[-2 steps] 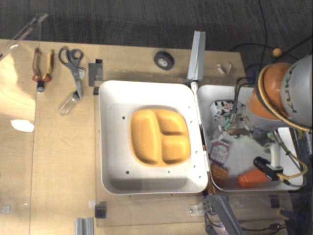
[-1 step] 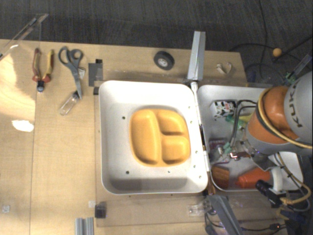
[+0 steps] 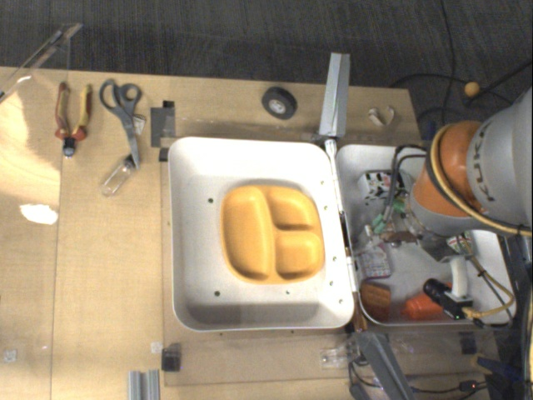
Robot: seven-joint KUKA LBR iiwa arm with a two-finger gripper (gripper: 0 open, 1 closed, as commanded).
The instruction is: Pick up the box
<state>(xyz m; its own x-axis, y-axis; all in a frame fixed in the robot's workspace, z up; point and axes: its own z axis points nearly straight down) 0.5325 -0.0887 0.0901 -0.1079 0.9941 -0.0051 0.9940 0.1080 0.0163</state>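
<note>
Brown box [image 3: 376,295] at the right bin's [image 3: 493,252] near-left corner looks light, stiff cardboard; grasp its short sides; gripper [image 3: 390,223] state unclear

Occlusions, right bin
Arm [image 3: 491,165] cut off at right edge, covers much of right bin [image 3: 366,161]; items under it cluttered, box not identifiable, gripper hidden

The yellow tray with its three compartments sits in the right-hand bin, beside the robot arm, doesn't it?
Not quite. The camera view shows the yellow tray with its three compartments in the left bin; the arm reaches over the right bin.
</note>
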